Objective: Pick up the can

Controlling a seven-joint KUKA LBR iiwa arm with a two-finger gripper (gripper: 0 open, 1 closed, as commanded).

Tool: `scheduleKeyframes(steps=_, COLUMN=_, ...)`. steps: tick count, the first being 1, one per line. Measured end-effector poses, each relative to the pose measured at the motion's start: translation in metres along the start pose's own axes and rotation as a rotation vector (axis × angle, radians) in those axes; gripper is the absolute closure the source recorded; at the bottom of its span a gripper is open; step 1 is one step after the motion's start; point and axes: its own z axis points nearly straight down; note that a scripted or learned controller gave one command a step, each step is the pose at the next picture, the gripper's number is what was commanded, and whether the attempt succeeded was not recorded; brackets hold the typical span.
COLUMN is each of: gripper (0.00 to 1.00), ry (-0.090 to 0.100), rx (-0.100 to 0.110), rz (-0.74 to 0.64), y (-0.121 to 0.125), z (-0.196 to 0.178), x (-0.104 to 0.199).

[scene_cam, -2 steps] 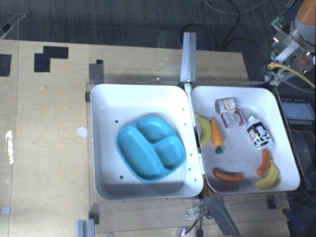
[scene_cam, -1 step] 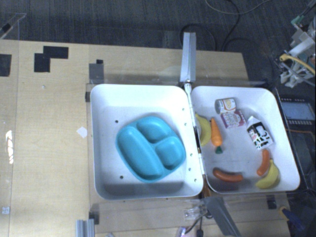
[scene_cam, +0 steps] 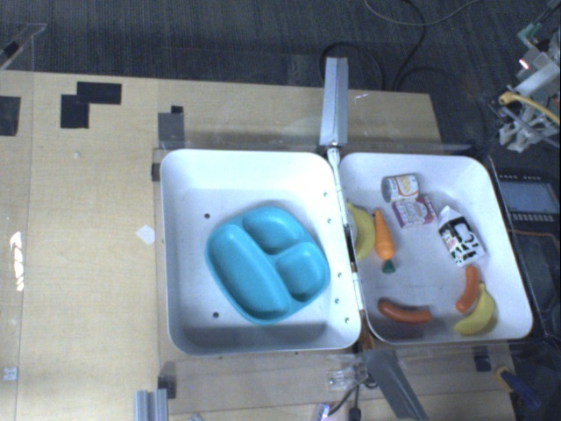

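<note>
A red sausage (scene_cam: 405, 311) is being shown nearest, lying at the front of the right bin (scene_cam: 429, 266), with a banana (scene_cam: 476, 316) near it in the front corner. The can (scene_cam: 401, 185) is being shown on its side toward the back of that bin, just beside a purple carton (scene_cam: 412, 210). A blue divided plate (scene_cam: 267, 261) is being held by the left bin (scene_cam: 188, 235). The approach is judged as not yet begun. Next, a descent over the can is being called for, kept clear of the carton.
</note>
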Motion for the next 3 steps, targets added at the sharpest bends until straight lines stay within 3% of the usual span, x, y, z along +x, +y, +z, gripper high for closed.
scheduleKeyframes(steps=1, gripper=1.00, ry=0.002, rx=0.000, rz=0.050, y=0.017, z=-0.023, x=-0.009)
scheduleKeyframes(steps=2, gripper=1.00, ry=0.001, rx=0.003, rz=0.126, y=-0.091, z=-0.019, x=0.049)
scheduleKeyframes(steps=3, gripper=1.00, ry=0.000, rx=0.002, rz=0.191, y=-0.044, z=-0.003, x=0.026)
